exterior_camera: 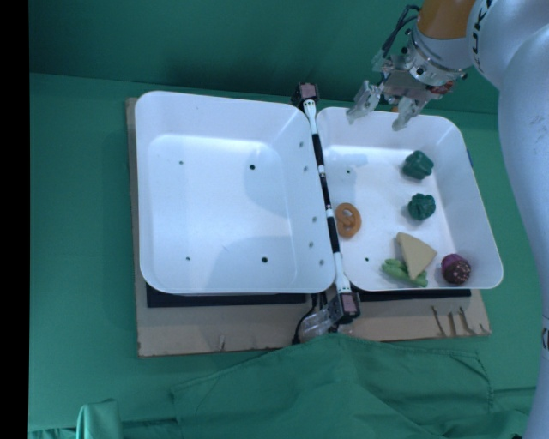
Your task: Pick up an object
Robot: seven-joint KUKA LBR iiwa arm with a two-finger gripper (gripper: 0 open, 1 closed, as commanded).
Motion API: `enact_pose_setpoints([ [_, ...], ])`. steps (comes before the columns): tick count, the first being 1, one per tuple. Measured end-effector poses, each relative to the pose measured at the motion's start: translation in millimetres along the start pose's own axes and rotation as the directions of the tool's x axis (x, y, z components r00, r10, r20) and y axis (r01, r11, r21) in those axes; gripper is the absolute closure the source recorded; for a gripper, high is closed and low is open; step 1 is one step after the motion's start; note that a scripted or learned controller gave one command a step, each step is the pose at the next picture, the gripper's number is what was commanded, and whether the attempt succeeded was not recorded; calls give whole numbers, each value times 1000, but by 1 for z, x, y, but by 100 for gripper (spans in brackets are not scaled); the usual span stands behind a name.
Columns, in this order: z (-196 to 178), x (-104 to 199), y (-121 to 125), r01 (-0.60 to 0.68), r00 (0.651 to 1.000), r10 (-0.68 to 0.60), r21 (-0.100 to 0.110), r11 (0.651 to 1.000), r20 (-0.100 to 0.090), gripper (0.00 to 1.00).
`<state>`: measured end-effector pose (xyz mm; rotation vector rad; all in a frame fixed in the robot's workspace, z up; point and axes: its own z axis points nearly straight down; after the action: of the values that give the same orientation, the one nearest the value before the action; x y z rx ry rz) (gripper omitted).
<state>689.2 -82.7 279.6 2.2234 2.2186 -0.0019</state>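
Look to the upper right of the frame and you will see the gripper (383,106) hanging over the far rim of the right bin (480,225), its jaws spread apart with nothing between them. The grey arm (523,129) with its orange band (446,15) comes in from the right edge and the top right corner. Everything you could pick up lies in the right bin, all of it below the gripper in the frame and apart from it. Nearest the gripper is a dark green piece (418,165) in the upper right part of that bin, and a second dark green piece (421,207) sits just below it. Toward the left side of the same bin, close to the divider, you have an orange ring (347,219) lying flat. In the lower right part there is a tan wedge (415,254), with a light green item (401,272) touching its lower left edge, and a dark purple ball (455,269) just to the right of the wedge, near the bin's lower right corner. The left bin (150,197) fills the centre left of the frame. Both bins sit on a brown cardboard sheet (214,339) on the green tabletop (77,257), and a fold of green cloth (343,386) lies along the bottom of the frame.
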Motion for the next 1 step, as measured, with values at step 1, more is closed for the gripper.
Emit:
enact_pose_setpoints([
  [1, -35, 18, -36, 1, 1000, -1, -5, 1000, -2, 0],
])
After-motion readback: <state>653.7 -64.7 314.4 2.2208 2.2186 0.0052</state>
